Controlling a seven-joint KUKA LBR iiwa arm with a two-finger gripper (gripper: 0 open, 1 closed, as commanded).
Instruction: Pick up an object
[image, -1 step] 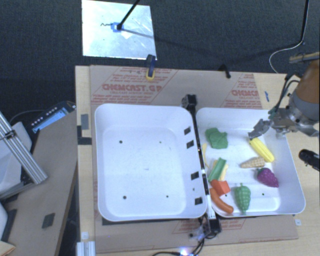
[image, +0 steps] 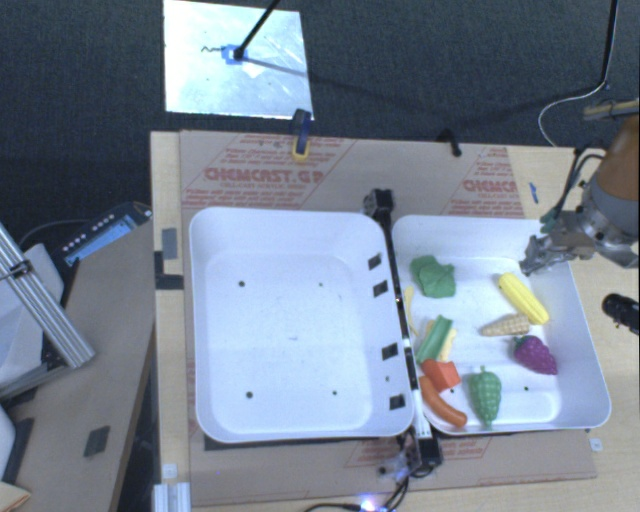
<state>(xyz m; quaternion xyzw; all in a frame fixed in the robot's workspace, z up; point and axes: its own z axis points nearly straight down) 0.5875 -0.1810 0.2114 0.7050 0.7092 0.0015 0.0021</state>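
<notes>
Gripper (image: 541, 252) over right bin's (image: 580, 330) far right corner, can't tell its state, nothing visibly held. Corn (image: 523, 298) nearest, just below it; cone (image: 505, 325), grapes (image: 535, 354), green lump (image: 434, 276) and other toys spread across bin. Left bin (image: 215, 300) alongside.

1. The arm (image: 615, 190) reaches in at three o'clock, and its gripper (image: 540, 255) hangs over the upper right rim of the right bin (image: 580, 385).
2. The yellow corn (image: 523, 298) lies just below the gripper, toward five o'clock of it.
3. A tan cone piece (image: 505, 325) sits beside the corn, with purple grapes (image: 536, 354) at its five o'clock.
4. A green leafy piece (image: 434, 277) rests near the bin's eleven o'clock corner.
5. Along the left wall cluster a green stalk (image: 436, 337), an orange block (image: 441, 374), a red sausage (image: 443, 406) and a dark green vegetable (image: 485, 394).
6. The left bin (image: 290, 320) lies at nine o'clock of the right one.
</notes>
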